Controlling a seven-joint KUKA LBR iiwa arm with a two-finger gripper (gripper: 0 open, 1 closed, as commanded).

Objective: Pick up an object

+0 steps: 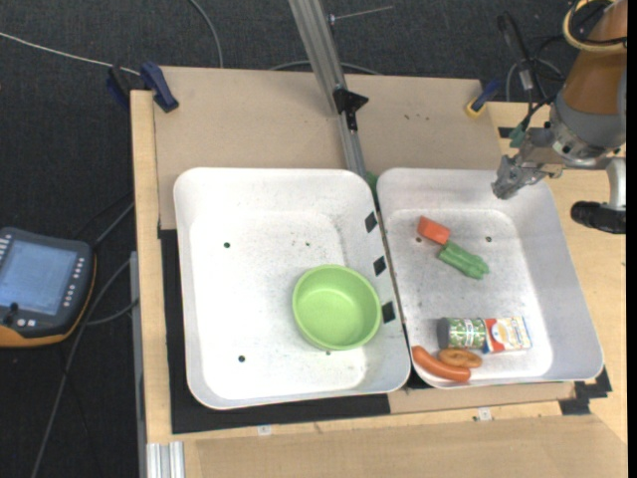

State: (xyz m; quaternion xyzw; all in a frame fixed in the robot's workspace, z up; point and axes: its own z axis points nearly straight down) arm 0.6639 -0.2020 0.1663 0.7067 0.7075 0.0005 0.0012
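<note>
The right bin (pixel 557 257) holds an orange-red block (pixel 433 231), a green vegetable-shaped toy (pixel 463 261), a small can with a green label (pixel 464 333), a white and red carton (pixel 508 335) and a red sausage-shaped toy (pixel 441 364). The left bin (pixel 209 217) holds a light green bowl (pixel 336 307). My gripper (pixel 510 183) hangs over the far right corner of the right bin, above and to the right of the orange-red block. Nothing shows between its fingers.
A slanted metal post (pixel 323 58) rises behind the gap between the bins. A handheld pendant (pixel 40 285) lies off the bench at the left. Blue clamps (pixel 157 86) grip the bench's back edge. Cables run across the dark floor.
</note>
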